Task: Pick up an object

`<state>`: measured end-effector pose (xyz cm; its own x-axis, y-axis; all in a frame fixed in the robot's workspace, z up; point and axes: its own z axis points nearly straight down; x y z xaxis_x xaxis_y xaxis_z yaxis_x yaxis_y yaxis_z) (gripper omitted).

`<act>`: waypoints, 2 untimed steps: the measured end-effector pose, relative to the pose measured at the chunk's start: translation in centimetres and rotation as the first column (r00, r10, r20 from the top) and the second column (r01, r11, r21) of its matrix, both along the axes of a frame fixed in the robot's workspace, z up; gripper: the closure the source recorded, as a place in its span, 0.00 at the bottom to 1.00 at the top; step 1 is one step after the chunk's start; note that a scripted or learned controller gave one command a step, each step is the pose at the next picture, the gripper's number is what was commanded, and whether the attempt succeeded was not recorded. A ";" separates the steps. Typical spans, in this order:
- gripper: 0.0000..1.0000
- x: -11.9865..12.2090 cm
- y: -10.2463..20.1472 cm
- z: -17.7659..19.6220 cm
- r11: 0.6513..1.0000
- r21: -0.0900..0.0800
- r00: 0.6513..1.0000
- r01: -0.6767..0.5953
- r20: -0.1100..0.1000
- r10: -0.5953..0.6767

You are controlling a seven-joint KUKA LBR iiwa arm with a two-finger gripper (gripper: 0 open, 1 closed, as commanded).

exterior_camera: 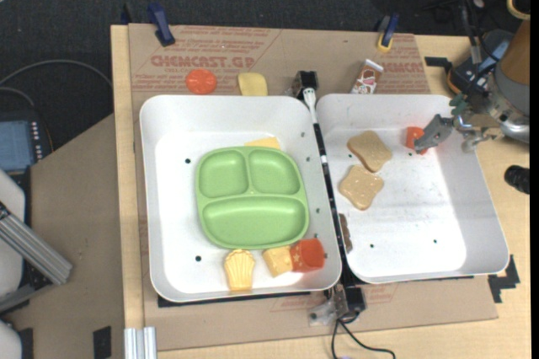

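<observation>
Your gripper (425, 138) sat at the right bin's (472, 256) top edge, touching the red block (413, 136) on its left; grip state unclear.

Blue clamps (161, 24) at the brown board (278, 54), black cables (358, 340) below

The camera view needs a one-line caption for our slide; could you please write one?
Gripper at a small red object in the right bin, two bread slices nearby; green tray in the left bin.
</observation>
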<state>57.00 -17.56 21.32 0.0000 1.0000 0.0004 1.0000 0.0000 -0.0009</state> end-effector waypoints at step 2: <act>0.00 8.8 -3.3 -12.4 1.000 -0.005 1.000 -0.002 0.013 0.002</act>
<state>65.79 -20.84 8.89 -0.0016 1.0000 -0.0051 0.9999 0.0016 0.0119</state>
